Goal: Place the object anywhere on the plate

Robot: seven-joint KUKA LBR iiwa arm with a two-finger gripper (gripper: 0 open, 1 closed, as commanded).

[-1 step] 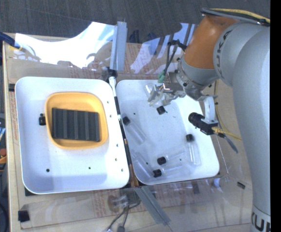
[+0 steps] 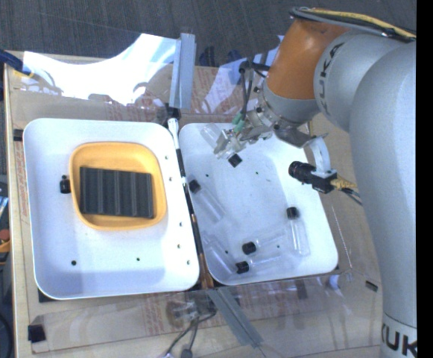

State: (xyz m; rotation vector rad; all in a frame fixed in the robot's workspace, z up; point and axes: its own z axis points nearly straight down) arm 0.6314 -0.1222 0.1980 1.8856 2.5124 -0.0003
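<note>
A: Left bin [image 2: 45, 267], what lies in it?
B: A yellow plate [image 2: 116, 159] with rounded corners, resting flat toward the bin's far half. A dark ribbed rectangular block [image 2: 117, 191] sits on the plate's middle. A small black piece [image 2: 65, 185] lies just beside the plate's left rim.

A: And the right bin [image 2: 322, 253]?
B: Several small black pieces are scattered over its floor: one by the left wall [image 2: 194, 186], two near the front [image 2: 247, 247], one toward the right [image 2: 292, 212]. Clear plastic items, hard to make out, lie among them.

A: Where is the gripper [image 2: 231, 142]?
B: Over the far part of the right bin, below the orange band [image 2: 298, 58] of the arm [image 2: 373, 125]. Whether it is released or clenched cannot be told from this view. A small black object [image 2: 235, 159] shows just below its tip; whether it is grasped or merely lying on the bin floor cannot be told. It is well apart from the plate.
</note>
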